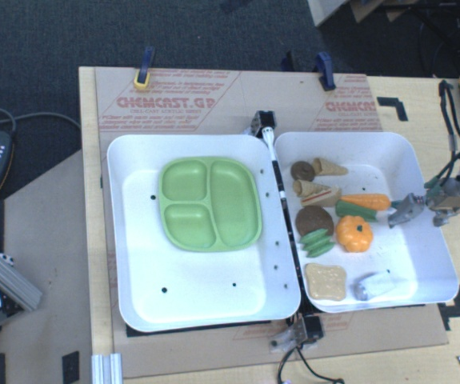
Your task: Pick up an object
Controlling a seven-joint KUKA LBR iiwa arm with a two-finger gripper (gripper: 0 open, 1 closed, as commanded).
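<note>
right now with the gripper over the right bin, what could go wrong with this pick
1. The toy food is packed tightly: the carrot, pumpkin and green pieces touch, so the gripper may nudge or grab two at once.
2. The gripper sits at the carrot's tip; a shut there could slip off the tapered end.
3. The right bin wall is near, so pushed items could jam against it.

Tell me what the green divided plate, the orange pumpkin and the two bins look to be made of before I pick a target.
Green divided plate: likely moulded plastic, matte, uniform colour with soft rounded compartment ridges. Orange pumpkin: probably toy plastic or rubber, slightly glossy with a faint highlight. Left bin and right bin: seemingly thin formed white plastic, smooth with a slight sheen and rounded corners.
</note>
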